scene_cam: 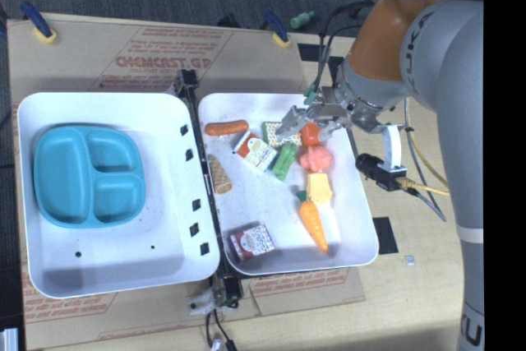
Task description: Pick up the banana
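Several toys pressed against what seems the banana (319, 190), lying in right bin (255, 205) between pink piece (317, 159) and carrot (312, 224). Cannot tell gripper (302, 123) opening or load. Could snag a neighbour, given crowding

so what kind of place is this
Probably a robotics lab test bench: a grey robot arm reaches over two white bins, one filled with toy food such as a carrot, on clamped cardboard.
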Robot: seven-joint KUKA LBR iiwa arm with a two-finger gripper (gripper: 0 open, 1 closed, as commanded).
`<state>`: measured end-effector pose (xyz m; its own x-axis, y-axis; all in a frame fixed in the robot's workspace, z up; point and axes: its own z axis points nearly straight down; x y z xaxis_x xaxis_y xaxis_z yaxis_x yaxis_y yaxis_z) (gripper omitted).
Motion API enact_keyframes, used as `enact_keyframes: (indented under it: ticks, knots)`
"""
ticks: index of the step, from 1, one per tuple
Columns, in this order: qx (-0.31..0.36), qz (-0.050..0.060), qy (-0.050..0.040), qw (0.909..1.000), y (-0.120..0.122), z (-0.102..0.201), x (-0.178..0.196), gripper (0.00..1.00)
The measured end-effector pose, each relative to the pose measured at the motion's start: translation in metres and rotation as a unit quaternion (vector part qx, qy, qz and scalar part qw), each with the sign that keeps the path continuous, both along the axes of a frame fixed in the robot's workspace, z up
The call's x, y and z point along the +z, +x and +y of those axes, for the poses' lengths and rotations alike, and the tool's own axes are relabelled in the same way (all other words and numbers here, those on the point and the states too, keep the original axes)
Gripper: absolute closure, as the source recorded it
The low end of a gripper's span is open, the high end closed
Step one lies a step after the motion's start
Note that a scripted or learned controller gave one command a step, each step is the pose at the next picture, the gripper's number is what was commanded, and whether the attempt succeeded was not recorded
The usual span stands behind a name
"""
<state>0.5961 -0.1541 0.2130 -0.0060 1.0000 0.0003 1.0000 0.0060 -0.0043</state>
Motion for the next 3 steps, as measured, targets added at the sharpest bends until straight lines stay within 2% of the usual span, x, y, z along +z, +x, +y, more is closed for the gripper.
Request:
enact_keyframes:
  ticks: [1,2,3]
  knots:
    - [-0.091,0.000,-0.0001,0.9959,-0.012,0.060,-0.122,0.00]
    - [-0.003,0.015,-0.0006,0.9999,0.055,0.060,-0.123,0.00]
    - [-0.038,0.000,-0.0001,0.9993,-0.009,0.027,-0.045,0.00]
